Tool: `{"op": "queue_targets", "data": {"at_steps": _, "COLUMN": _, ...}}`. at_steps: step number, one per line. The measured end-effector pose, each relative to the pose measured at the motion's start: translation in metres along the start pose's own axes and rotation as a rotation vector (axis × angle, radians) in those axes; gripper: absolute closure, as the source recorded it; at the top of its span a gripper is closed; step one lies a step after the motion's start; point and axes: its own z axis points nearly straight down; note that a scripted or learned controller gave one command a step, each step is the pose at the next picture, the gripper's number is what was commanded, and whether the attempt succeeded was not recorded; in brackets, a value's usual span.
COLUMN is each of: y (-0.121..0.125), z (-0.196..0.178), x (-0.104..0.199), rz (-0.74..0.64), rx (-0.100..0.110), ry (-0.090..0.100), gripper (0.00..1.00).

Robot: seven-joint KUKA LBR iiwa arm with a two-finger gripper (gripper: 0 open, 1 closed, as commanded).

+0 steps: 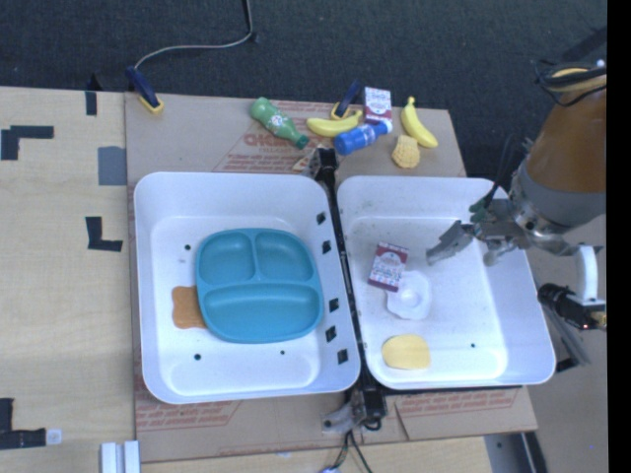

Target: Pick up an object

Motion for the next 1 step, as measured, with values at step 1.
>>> {"op": "queue_targets", "data": {"at_steps": 1, "y": 0.0243, "z": 0.1294, "x": 0.0355, "rz": 0.0, "rx": 0.004, "ry": 0.001, "gripper": 0.0}}
